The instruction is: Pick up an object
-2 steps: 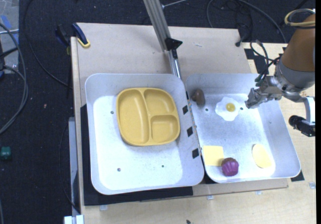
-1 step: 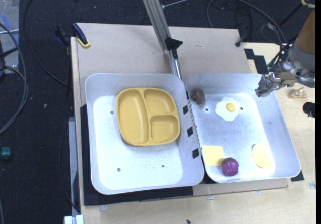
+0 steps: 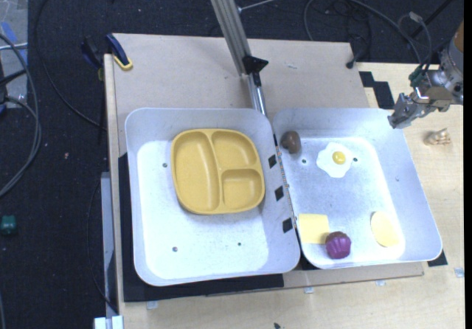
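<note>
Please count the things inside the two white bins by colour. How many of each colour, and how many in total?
Yellow: 3, the divided plate, the square block and the oval piece
White with yellow centre: 1, the fried egg
Brown: 1, the round piece
Purple: 1, the grape bunch
Total: 6

The counter [image 3: 184, 73] is a pale wood-look slab, and sitting right on it are two shallow white bins side by side: the left bin [image 3: 147, 246] and the right bin [image 3: 413, 195], edges touching or maybe slightly overlapping in the middle. Near the far left corner there's a blue and yellow clamp [image 3: 118, 53], and some black tape marks [image 3: 377, 90] sit on the right side past the bins. Off by the right edge lies a small tan object [image 3: 439, 138], too small to tell what it is.
</note>
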Tool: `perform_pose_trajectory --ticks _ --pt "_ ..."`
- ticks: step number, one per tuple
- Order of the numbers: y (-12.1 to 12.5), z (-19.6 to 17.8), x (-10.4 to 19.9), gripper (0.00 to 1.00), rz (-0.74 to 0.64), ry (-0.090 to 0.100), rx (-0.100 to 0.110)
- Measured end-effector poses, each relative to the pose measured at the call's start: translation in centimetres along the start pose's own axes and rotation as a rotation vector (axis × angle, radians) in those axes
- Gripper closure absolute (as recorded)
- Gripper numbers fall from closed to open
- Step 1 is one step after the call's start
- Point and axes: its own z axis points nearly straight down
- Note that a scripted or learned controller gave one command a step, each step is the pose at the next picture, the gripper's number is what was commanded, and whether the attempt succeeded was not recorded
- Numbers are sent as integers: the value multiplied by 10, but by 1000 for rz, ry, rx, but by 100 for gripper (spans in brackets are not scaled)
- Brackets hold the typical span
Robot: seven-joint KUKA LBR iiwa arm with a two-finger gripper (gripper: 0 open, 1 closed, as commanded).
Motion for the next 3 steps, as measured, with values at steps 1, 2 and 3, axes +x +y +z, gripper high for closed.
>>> perform_pose_trajectory --ticks 1,2,3 --pt "6 1 60 100 -5 5 7" --pt "2 6 105 100 -4 4 8" --pt "4 22 167 100 -6 5 9"
